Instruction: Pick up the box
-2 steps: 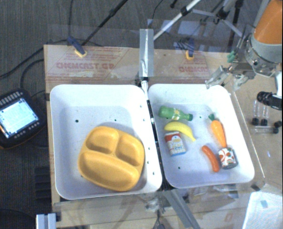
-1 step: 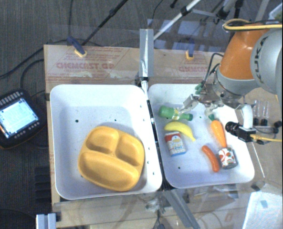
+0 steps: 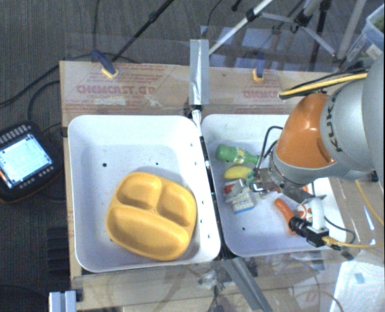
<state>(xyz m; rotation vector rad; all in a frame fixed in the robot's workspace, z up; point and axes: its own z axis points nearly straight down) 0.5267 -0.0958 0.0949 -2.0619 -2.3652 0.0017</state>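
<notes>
A yellow compartment tray [image 3: 152, 215] lies in the left white bin [image 3: 88, 174]. The right white bin [image 3: 257, 236] holds a green bottle [image 3: 236, 154], a yellow banana-like piece [image 3: 236, 172] just below it, and an orange tool [image 3: 284, 208]. A handheld screen [image 3: 18, 161] glows on the floor at left.

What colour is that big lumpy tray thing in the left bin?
The divided tray is yellow all over, plain in the camera view from above.

Your arm [image 3: 354, 129] reached in from the right, its grey body bulking large at the right edge. The orange band [image 3: 302, 138] sat above the wrist, which pointed down and to the left. The gripper [image 3: 260, 182] hung low at the wrist's left end; you could not make out its tips.
</notes>
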